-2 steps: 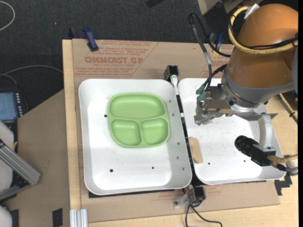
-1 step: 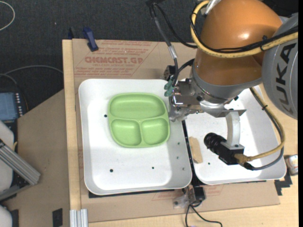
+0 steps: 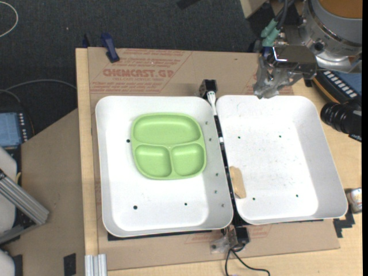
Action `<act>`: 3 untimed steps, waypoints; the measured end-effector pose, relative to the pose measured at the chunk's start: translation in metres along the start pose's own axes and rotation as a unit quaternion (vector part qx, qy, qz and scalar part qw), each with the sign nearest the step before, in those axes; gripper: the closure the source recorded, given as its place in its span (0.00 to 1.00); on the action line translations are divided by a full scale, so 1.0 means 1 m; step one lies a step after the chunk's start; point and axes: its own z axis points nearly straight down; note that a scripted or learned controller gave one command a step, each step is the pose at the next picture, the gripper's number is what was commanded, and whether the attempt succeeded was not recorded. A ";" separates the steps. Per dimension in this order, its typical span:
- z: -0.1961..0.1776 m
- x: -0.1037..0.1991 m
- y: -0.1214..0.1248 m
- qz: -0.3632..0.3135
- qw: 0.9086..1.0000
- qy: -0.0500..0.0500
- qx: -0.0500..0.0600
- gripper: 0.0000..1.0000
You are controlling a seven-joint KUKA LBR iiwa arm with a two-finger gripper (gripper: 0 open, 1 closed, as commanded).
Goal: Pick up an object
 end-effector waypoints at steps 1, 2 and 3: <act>0.104 0.014 -0.004 0.000 1.000 -0.003 0.016 1.00; 0.065 -0.026 -0.002 0.002 1.000 -0.002 0.008 1.00; 0.091 0.013 -0.003 -0.003 1.000 -0.002 0.013 1.00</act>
